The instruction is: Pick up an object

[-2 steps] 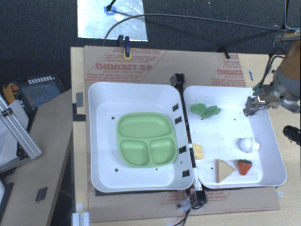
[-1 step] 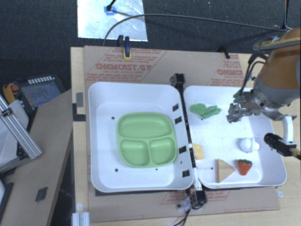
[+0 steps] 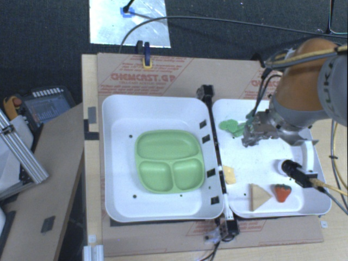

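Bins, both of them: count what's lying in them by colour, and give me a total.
Green: 2, tray and leaf
Yellow: 1, chunk
Tan: 1, wedge
Red: 1, strawberry
Total: 5

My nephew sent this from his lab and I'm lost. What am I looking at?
One camera looks down at a slant on two shallow white bins. The grey and orange shape at right is a robot arm; its gripper hangs over the right bin, beside a green leafy piece. That bin also holds a pale yellow piece, a tan wedge and a red strawberry. The left bin holds a green divided plate. Whether the gripper holds anything, I cannot tell.
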You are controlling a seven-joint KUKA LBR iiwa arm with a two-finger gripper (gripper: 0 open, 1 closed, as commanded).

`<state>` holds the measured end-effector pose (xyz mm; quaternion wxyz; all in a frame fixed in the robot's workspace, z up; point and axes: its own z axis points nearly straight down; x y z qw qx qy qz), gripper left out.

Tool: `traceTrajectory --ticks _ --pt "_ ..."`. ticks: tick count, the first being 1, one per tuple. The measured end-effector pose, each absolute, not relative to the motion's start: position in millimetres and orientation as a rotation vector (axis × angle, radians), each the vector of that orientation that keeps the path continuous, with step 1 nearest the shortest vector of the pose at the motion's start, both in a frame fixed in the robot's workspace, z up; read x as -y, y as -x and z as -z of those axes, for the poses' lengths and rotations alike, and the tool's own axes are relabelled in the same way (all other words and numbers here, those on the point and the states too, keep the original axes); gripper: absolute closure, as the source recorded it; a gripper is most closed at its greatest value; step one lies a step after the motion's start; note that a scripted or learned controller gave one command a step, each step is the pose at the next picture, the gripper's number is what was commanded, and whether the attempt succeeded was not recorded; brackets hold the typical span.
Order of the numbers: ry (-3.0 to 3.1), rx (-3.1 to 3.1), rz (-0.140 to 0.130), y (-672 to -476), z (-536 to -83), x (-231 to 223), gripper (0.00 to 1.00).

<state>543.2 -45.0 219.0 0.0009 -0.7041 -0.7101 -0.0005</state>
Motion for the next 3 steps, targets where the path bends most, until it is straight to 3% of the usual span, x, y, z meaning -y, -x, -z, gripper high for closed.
traceTrajectory --ticks 2,3 --pt "2.208 2.231 0.002 -512.7 -237 -57 1.0" --pt "2.21 2.231 0.003 -512.4 -228 -109 1.0"
